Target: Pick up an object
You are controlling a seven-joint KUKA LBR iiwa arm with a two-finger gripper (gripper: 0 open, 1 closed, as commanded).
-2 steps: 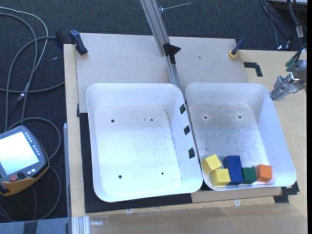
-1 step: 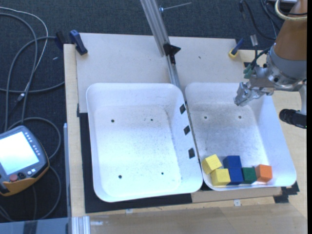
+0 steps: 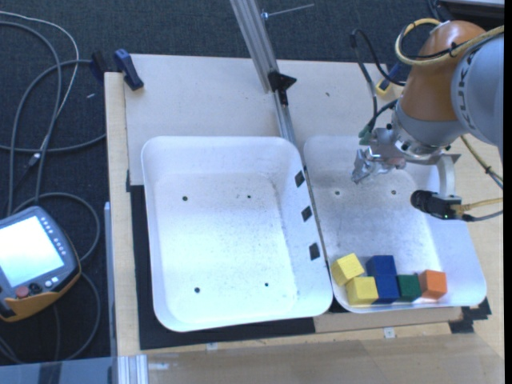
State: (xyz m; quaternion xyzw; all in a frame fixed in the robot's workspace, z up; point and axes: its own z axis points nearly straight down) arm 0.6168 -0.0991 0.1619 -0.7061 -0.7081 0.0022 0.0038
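Blocks [image 3: 388, 278] were packed at the bin's [image 3: 352, 154] near rim
Gripper [image 3: 364, 169] state couldn't be told; a crowded grasp could be fouled

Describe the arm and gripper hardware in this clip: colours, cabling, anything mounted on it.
The arm is grey with a rounded orange band above the wrist. A yellow cable loops over the band, and dark cables run beside it. The gripper is small, metallic and silver-grey. A black module with a green light hangs off a bracket.
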